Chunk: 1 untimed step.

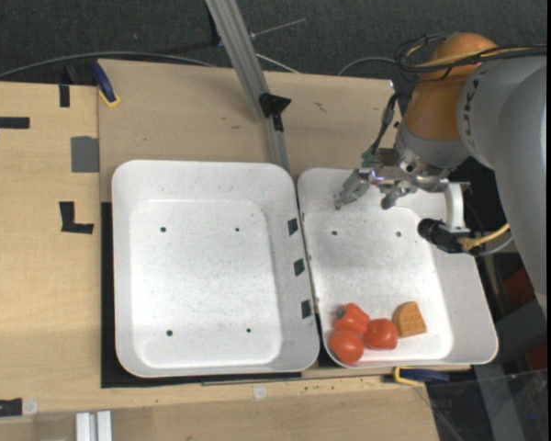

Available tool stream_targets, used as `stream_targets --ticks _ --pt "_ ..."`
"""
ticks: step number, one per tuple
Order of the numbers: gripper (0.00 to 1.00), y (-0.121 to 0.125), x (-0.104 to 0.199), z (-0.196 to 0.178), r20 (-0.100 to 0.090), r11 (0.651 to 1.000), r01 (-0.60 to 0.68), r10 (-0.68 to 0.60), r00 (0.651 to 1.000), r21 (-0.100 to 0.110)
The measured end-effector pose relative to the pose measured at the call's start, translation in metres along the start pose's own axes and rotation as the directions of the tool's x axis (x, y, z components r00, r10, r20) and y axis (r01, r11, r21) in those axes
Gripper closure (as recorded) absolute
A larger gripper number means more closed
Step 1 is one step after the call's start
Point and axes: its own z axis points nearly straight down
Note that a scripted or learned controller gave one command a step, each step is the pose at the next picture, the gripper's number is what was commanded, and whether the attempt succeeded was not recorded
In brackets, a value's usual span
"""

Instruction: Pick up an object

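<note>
Three red rounded plastic pieces (360, 331) cluster at the right white bin's (468, 288) near edge — well apart from the spread, empty end effector (371, 194).

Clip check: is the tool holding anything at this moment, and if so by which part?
Nothing is held. The tool is over the far end of the right bin, fingers spread with nothing between them. The red pieces and orange block lie at the near end.

Evenly and fairly brightly lit from overhead. Mild glare on the left bin (202, 265). Soft shadow under the end effector (367, 194) on the right bin (367, 255). Slightly grainy and soft throughout; dark beyond the counter (37, 274).
</note>
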Motion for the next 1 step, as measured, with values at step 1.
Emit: stream_targets --ticks 1 --pt "0.0 -0.0048 -0.0082 0.0594 0.001 1.0 -0.001 0.001 1.0 0.001"
